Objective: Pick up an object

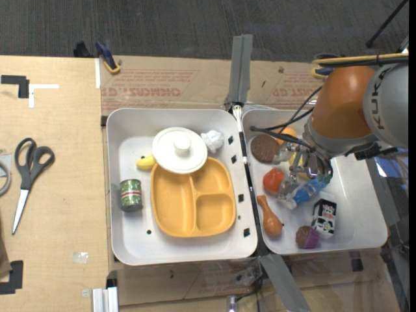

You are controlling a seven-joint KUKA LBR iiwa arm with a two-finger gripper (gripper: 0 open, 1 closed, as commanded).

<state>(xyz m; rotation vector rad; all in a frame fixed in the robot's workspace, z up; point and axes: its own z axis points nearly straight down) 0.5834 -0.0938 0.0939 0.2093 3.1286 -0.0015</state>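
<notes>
My gripper (304, 172) hangs low in the right bin (364, 239), under the orange wrist band, directly over a blue plastic bottle (304, 192) that lies on its side. A red tomato (273, 179) sits just to the gripper's left, touching the bottle's end. A brown round disc (264, 149) and an orange piece (286, 134) lie behind it. Nearer the front are a tan drumstick-shaped toy (268, 217), a black-and-white cow-print box (324, 217) and a brown and purple lump (307, 236). The gripper's body hides its contact with the bottle.
The left bin (123, 239) holds an orange divided tray (193, 205), a white lidded dish (180, 149), a yellow piece (146, 162), a green can (130, 194) and a white crumpled scrap (212, 139). Scissors (28, 169) lie on the bench at far left. A grey divider post (240, 70) stands between the bins.
</notes>
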